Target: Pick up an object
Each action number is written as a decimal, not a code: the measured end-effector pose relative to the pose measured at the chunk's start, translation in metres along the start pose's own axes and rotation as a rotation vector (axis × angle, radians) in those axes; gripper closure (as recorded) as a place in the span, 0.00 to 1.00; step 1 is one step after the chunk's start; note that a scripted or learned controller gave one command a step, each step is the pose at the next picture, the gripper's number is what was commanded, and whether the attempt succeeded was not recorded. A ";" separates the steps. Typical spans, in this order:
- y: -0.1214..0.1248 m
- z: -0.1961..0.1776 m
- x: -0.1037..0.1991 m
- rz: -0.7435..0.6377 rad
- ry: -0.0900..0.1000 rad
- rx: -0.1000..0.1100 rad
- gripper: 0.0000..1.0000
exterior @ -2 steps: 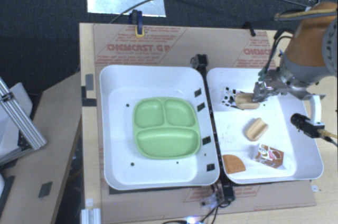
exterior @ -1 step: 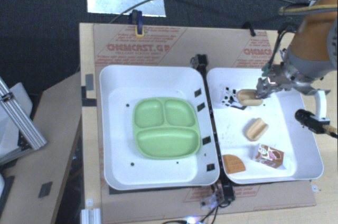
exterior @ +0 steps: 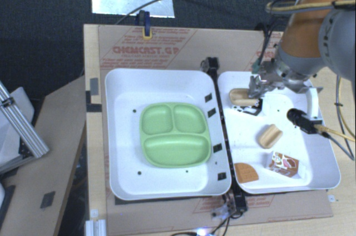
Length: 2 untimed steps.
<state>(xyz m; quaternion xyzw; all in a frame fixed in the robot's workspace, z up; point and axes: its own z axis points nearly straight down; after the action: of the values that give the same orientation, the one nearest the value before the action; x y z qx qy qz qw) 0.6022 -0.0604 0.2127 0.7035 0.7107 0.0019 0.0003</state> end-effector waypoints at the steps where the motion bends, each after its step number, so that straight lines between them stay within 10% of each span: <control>1: 0.006 -0.013 0.055 -0.001 0.000 0.000 1.00; 2: 0.013 -0.003 0.110 0.000 0.000 0.002 1.00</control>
<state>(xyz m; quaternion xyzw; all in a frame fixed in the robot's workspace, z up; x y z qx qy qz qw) 0.6138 0.0492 0.2158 0.7036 0.7106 0.0013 -0.0004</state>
